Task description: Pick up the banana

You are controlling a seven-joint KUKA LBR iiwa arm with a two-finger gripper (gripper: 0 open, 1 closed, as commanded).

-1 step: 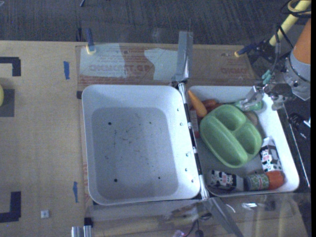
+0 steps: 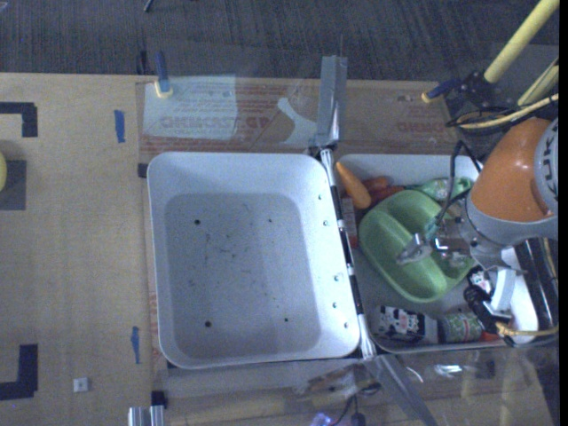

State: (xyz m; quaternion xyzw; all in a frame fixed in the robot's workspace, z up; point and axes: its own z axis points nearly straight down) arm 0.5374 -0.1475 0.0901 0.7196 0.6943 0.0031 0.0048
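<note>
- Where the banana lies cannot be told for certain. The likeliest candidate is an elongated orange-yellow piece at the far left corner of the right bin. It lies close along the bin wall and just beside the green bowl.
- The colour of that piece leans toward orange, so it may just as well be a toy carrot.
- The gripper hangs over the green bowl, near that piece but apart from it. The view is too blurred here to tell whether it is open or closed, and nothing can be made out in its grasp.
- Handling, as a judgement: if the piece is a toy fruit, it is probably light, stiff and smooth-skinned. It would not crush, but it may slip or roll out of a loose pinch.
- The best hold looks to be across the thick middle, with the jaws set square to its long axis. The tapered ends offer little to grip.
- The bin wall on one side and the bowl rim on the other leave little room, so one jaw may catch on either.
- The left bin on the desk plays no part in this grasp.
</note>
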